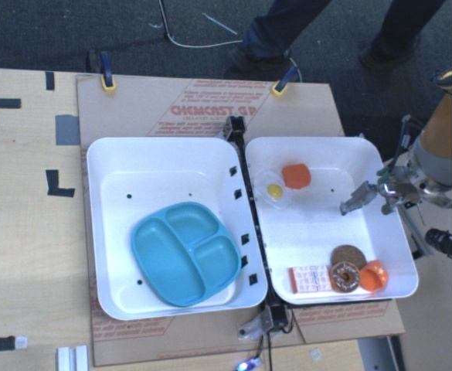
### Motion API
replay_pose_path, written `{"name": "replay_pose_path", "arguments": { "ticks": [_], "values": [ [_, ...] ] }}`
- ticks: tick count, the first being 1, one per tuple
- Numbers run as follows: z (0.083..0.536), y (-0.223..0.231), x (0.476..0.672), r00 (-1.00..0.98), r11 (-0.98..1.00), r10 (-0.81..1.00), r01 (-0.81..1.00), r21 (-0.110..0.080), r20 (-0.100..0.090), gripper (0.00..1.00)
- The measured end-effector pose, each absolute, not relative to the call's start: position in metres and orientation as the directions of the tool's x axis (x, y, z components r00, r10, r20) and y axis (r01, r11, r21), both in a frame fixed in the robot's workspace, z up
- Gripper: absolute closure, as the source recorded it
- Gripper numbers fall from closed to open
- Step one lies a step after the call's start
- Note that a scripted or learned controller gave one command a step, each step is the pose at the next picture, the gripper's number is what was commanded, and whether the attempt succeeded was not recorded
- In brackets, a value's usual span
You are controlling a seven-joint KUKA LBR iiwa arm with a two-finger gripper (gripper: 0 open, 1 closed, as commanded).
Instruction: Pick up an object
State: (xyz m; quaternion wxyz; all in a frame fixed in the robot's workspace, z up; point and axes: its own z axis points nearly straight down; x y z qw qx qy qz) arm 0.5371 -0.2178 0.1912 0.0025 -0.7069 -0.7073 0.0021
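In the right bin [365, 154], an orange block [296, 176] lies near the far wall beside a small yellow piece [274, 192], both loose and reachable. The end effector [357, 201] hovers over the right rim, empty; its spread I cannot tell.
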Motion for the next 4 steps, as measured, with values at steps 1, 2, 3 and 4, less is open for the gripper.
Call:
{"name": "replay_pose_path", "arguments": {
  "ticks": [1, 2, 3, 4],
  "values": [
    [0.146, -0.221, 0.539, -0.001, 0.001, 1.000, 1.000, -0.006, 0.001, 0.00],
    [0.084, -0.216, 0.540, -0.002, 0.002, 1.000, 1.000, -0.001, -0.002, 0.00],
    [0.098, -0.217, 0.541, -0.001, 0.001, 1.000, 1.000, 0.003, -0.004, 1.00],
    [0.146, -0.209, 0.548, -0.002, 0.002, 1.000, 1.000, 0.003, -0.001, 1.00]
  ]
}}
